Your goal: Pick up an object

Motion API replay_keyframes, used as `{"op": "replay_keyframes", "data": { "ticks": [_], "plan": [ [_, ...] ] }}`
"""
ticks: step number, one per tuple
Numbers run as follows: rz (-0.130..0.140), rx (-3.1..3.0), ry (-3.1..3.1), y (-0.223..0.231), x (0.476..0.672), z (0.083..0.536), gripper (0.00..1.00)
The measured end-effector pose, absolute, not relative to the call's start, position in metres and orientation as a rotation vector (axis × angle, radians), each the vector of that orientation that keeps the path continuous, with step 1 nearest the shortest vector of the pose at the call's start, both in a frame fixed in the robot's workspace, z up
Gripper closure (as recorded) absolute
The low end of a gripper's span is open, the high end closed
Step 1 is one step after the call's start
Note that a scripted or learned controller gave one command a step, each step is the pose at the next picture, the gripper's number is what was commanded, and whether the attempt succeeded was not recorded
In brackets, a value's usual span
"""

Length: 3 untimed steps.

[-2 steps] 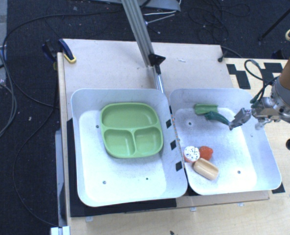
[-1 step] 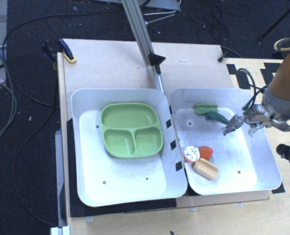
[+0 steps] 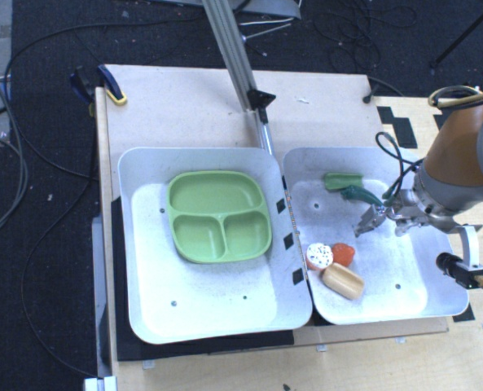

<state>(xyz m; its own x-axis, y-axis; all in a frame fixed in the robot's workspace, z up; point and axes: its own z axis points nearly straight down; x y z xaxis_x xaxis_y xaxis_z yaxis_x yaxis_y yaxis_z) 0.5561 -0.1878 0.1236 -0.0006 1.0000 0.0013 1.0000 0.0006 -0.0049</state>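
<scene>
Green object (image 3: 349,186) in right bin (image 3: 436,296), just beside gripper (image 3: 371,221), fingers spread, holding nothing.

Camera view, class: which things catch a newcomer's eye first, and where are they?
A green divided tray sits in the left bin. In the right bin, small toys cluster at the near-left corner. The grey-and-orange arm reaches in from the right, its hand over that bin.

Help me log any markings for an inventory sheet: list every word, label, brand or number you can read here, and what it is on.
None can be read. The green divided plate, both white bins, the small toys by the white ball and the arm's orange band bear no legible text. The black squares on the bin edge are blank tape.
</scene>
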Motion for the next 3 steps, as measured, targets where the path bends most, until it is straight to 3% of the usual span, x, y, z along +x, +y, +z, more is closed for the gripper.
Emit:
{"op": "replay_keyframes", "data": {
  "ticks": [1,2,3],
  "plan": [
    [0.000,-2.223,-2.223,-0.187,0.557,0.092,0.00],
    [-0.002,-2.227,-2.226,-0.189,0.558,0.105,1.00],
    [-0.004,-2.223,-2.229,-0.189,0.569,0.163,1.00]
  ]
}}
